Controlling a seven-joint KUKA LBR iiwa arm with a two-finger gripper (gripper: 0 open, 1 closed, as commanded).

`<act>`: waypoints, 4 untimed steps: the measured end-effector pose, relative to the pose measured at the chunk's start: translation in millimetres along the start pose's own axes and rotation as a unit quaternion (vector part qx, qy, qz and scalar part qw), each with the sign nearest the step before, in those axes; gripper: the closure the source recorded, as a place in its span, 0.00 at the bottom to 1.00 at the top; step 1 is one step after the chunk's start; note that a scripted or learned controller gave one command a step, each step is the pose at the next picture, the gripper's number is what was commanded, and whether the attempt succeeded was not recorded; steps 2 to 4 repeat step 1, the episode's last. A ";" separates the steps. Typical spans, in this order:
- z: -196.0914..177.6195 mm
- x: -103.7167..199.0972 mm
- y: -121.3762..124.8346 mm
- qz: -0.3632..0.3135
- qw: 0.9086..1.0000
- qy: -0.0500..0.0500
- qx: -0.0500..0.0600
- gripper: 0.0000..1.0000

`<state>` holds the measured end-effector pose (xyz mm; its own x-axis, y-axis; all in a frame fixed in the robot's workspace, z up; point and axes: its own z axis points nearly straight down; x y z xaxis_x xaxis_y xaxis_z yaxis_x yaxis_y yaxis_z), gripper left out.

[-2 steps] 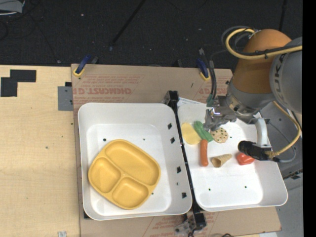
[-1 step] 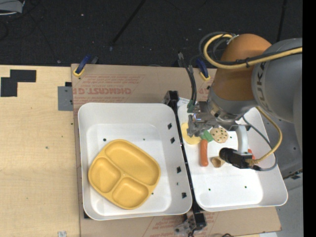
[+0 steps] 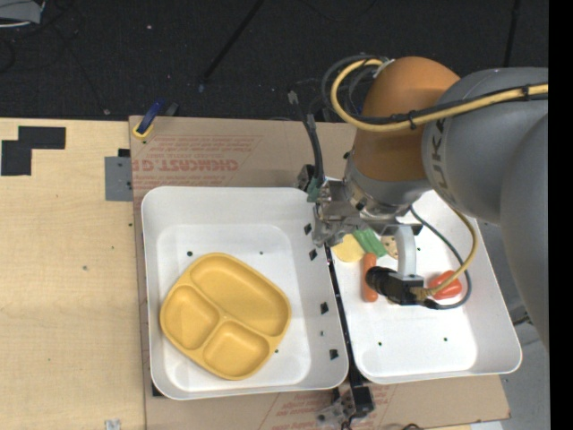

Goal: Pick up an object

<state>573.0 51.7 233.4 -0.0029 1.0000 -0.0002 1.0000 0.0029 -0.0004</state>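
No target is named, so the candidates are the small bits in the right bin point(image 3: 448, 348): a green piece point(image 3: 368, 242), a pale yellow piece point(image 3: 348, 252) just beside it, an orange piece point(image 3: 370, 280) a little nearer the camera, and an orange-red piece point(image 3: 448, 284) further toward the bin's right side. All four look to be lying on the bin floor, none visibly lifted. The claw point(image 3: 336, 225) sits low by the green/yellow pair, close to the wall shared by the two bins. The wrist hides its working end from this angle, so I can't tell if it's wide, narrow or on anything, and I'm not calling a grasp. The left bin point(image 3: 170, 213) has a yellow divided plate point(image 3: 226, 314), well apart from the claw. The worktop point(image 3: 63, 267) around the bins is bare. My read on progress: the approach is done, the grasp is unconfirmed, and the lift is not yet made. What's left is to close on one piece and raise it clear of the bin. The pieces are crowded and near the wall, so a miss or a double pick is plausible.
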 end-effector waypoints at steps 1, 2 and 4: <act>12.2 48.6 -14.5 0.000 1.000 0.000 0.001 1.00; 12.2 48.6 -14.5 0.000 1.000 0.000 0.001 1.00; 12.2 48.6 -14.5 0.000 1.000 0.000 0.001 1.00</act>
